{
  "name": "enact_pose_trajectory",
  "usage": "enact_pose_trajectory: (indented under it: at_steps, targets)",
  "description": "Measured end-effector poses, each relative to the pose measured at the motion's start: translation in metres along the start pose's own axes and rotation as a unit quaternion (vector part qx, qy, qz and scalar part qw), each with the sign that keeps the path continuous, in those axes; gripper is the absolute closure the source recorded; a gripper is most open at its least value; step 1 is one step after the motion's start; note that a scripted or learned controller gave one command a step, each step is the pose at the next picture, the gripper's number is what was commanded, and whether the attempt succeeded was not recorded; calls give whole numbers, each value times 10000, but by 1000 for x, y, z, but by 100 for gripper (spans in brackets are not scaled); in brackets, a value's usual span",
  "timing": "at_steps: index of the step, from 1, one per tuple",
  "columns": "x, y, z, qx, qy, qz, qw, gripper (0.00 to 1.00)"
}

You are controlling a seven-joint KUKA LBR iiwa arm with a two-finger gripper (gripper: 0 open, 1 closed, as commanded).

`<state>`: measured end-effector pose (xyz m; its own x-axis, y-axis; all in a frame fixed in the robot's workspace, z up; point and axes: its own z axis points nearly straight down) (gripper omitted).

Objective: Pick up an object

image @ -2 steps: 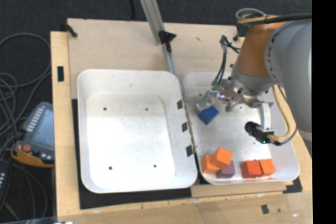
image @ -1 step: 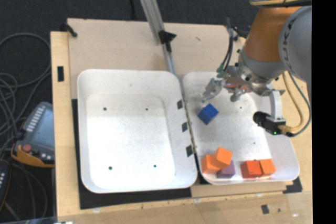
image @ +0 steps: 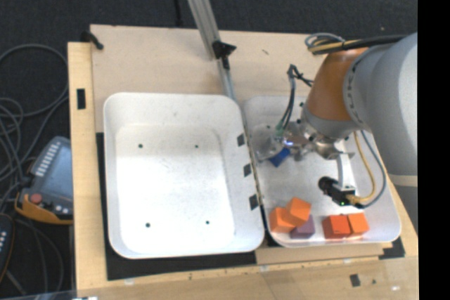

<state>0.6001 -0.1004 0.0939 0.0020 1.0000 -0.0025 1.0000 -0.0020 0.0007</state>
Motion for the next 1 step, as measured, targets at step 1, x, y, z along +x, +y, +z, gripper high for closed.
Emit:
enact_pose_trajectory:
  at_steps: [1]
  targets:
    - [-1,1,-14,-16,-1,-4,10000,100]
